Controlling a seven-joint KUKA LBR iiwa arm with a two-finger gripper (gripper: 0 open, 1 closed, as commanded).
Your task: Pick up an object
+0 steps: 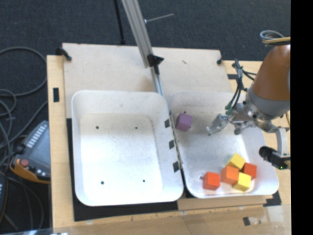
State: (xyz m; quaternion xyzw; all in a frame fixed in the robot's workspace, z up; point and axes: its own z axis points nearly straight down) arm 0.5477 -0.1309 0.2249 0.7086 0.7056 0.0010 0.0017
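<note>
Your gripper [215, 126] hovers above the right bin [195, 160]; whether it is open or closed, you cannot tell. A purple cube [184, 122] sits just beside it, apart, so you're likely approaching; next, descend over the cube.

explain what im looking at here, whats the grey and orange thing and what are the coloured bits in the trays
This is one picture, taken by a fixed camera above a bench and looking down at a slant. The grey and orange thing is a robot arm reaching in from the right. At its end is its gripper, hanging over the right bin near the bin's middle; whether it is open or shut cannot be told here, and nothing is visibly held. The right bin holds a purple block near its far left side and a cluster of orange, yellow and red blocks at its near right corner. Beside it sits the left bin.
</note>
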